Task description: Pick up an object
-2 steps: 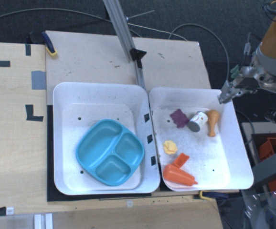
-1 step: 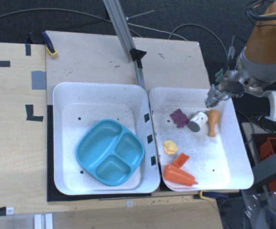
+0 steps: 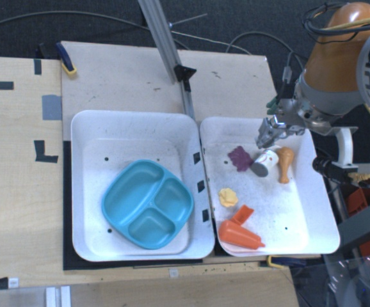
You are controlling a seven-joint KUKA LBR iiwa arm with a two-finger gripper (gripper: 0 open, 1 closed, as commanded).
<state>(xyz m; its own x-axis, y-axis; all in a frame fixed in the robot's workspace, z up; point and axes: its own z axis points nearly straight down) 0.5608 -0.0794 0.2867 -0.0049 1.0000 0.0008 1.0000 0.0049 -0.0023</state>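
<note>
The gripper (image 3: 269, 141) hangs low over the upper part of the right bin (image 3: 313, 226), its metal tip pointing down and to the left. From this angle the tip is a small grey blur, so whether it is spread or closed, and whether it grips anything, cannot be told. Just below it lies a small grey and white piece (image 3: 264, 164), close enough that the two may be touching. A purple toy (image 3: 239, 158) sits just to the left of that piece, and a tan, bone-shaped toy (image 3: 285, 163) lies just to its right, standing roughly upright along the bin floor. Further down the same bin, a small yellow lump (image 3: 228, 197) rests near the left wall, with an orange carrot-like toy (image 3: 239, 231) below it at the lower left corner. The grey arm (image 3: 329, 91) with its orange band reaches in from the right over the bin's upper edge. The left bin (image 3: 86, 130) holds a blue divided plate (image 3: 147, 203), lying flat, well apart from the gripper.
</note>
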